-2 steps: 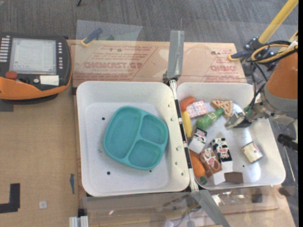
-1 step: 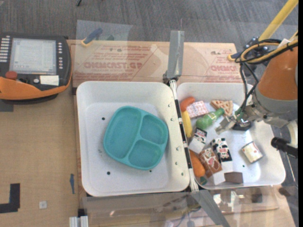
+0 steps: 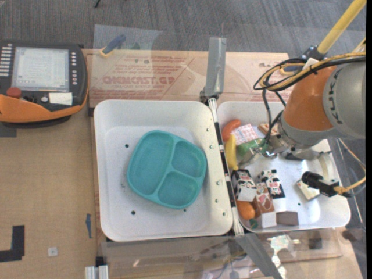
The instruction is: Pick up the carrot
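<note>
The carrot (image 3: 231, 125), an orange-red tapered piece, lies at the far left corner of the right bin (image 3: 340, 211), just above a yellow banana (image 3: 231, 150). My gripper (image 3: 269, 149) hangs low over the middle of that bin, under the orange wrist band. It is to the right of the carrot and a little nearer the camera, close to a green item (image 3: 249, 148). Nothing shows between it and the carrot except a pink patterned box (image 3: 246, 133). The wrist hides its tips.
The left bin (image 3: 110, 127) holds a teal divided plate (image 3: 167, 168). In the right bin's front left sit small patterned boxes (image 3: 268, 185), an orange round piece (image 3: 247, 210) and a brown block (image 3: 286, 218). A teach pendant (image 3: 40, 80) lies at far left on the bench.
</note>
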`<state>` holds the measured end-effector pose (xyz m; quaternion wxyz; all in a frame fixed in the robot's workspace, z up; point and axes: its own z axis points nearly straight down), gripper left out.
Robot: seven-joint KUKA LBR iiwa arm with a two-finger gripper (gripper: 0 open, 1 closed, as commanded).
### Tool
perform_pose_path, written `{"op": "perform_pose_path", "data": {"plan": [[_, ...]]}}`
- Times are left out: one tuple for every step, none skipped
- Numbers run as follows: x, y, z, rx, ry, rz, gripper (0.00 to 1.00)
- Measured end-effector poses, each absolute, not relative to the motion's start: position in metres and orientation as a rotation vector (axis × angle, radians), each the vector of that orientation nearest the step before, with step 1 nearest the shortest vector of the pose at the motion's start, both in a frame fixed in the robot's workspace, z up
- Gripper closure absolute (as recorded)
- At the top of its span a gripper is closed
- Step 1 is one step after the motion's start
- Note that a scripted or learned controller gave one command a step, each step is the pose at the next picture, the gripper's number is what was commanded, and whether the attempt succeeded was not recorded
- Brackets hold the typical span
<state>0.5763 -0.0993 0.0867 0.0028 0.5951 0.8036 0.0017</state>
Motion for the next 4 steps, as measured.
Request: {"op": "perform_pose_path", "data": {"plan": [[0.61,-0.104,0.084,2.216,2.276,-0.033,0.0],[0.484,-0.117,0.086,2.251,2.191,0.001,0.0],[0.481,-0.094,0.086,2.321,2.112,0.005,0.0],[0.481,-0.101,0.086,2.71,1.586,0.007,0.0]]}}
